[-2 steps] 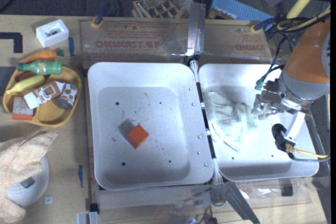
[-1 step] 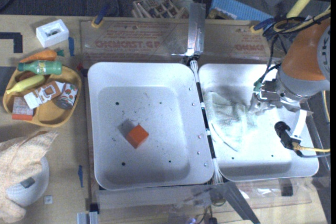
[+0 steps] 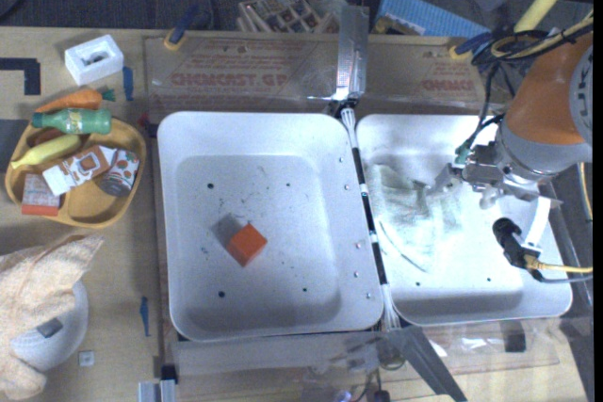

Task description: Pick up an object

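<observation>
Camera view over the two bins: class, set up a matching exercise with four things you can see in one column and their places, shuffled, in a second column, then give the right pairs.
Things
1. orange block
2. green bottle
3. arm's orange band
4. small white box

Places
A. above the right bin
B. on the bench by the left bin's far left corner
C. on the floor of the left bin
D. in the yellow bowl left of the bins

Pairs: 1-C, 2-D, 3-A, 4-B
</observation>
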Controlling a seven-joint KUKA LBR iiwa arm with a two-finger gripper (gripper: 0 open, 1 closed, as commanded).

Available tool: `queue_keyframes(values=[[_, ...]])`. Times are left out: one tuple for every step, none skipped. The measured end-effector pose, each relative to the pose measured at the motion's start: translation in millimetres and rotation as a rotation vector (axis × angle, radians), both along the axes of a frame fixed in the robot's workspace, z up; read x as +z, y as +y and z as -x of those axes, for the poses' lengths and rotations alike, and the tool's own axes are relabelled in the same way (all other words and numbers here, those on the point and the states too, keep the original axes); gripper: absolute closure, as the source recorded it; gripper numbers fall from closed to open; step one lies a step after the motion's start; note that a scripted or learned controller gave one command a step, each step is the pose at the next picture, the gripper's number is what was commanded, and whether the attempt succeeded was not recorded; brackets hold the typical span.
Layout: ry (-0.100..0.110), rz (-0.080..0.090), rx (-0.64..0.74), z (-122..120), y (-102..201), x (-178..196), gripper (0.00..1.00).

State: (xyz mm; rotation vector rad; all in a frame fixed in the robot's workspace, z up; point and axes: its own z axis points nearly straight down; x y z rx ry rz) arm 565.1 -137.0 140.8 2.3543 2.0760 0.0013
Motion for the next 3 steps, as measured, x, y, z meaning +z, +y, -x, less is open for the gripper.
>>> queue_keyframes(values=[[-0.008, 0.002, 0.163, -43, 2, -50, 0.00], [-0.003, -0.002, 0.148, -50, -76, -39, 0.00], [-0.010, 0.004, 0.261, -11, -51, -50, 0.00]])
